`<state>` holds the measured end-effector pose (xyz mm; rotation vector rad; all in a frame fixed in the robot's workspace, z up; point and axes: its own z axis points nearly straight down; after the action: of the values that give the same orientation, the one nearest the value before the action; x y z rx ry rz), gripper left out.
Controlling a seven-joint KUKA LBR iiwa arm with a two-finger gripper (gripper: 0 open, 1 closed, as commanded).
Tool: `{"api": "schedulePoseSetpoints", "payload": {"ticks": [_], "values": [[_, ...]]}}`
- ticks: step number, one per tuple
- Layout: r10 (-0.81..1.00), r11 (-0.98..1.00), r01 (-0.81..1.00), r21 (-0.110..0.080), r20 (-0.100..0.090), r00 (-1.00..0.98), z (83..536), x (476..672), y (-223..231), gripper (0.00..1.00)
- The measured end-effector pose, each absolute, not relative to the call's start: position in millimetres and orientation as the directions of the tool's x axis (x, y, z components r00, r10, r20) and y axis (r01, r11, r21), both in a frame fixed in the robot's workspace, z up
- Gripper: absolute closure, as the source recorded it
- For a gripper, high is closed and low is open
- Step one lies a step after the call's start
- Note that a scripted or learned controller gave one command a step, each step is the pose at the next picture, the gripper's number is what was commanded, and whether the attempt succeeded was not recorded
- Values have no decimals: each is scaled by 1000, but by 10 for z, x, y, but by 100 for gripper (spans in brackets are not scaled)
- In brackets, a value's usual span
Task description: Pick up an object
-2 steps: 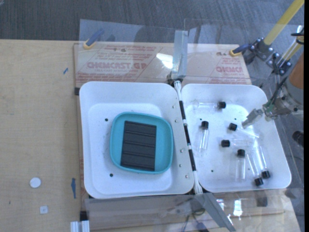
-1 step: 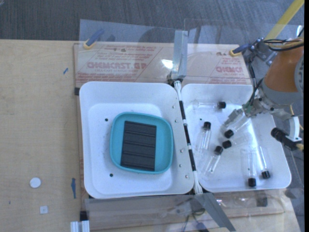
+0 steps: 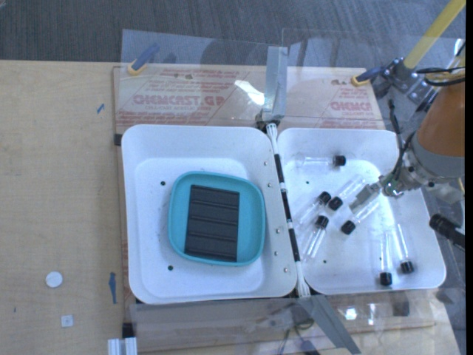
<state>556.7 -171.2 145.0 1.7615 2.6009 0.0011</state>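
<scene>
The right bin (image 3: 421, 143) holds several clear vials with black caps. One vial (image 3: 319, 161) lies near the bin's far side, a cluster (image 3: 325, 205) sits mid-bin, and two vials (image 3: 395, 257) lie at the near right. My gripper (image 3: 367, 197) reaches in from the right and hangs low over the middle of this bin, right by the clustered vials. No vial is seen lifted.
The left bin (image 3: 144, 198) carries a teal square dish (image 3: 177, 220) with a black ridged block (image 3: 214, 222) in it. A clear plastic sheet (image 3: 192, 95) lies behind both bins. Small bits (image 3: 54, 279) lie on the wooden bench at the left.
</scene>
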Motion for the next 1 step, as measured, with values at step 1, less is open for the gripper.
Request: {"api": "schedulePoseSetpoints", "payload": {"ticks": [1], "values": [[908,419,908,9,-8,-419,889,6040,-1443,0]]}}
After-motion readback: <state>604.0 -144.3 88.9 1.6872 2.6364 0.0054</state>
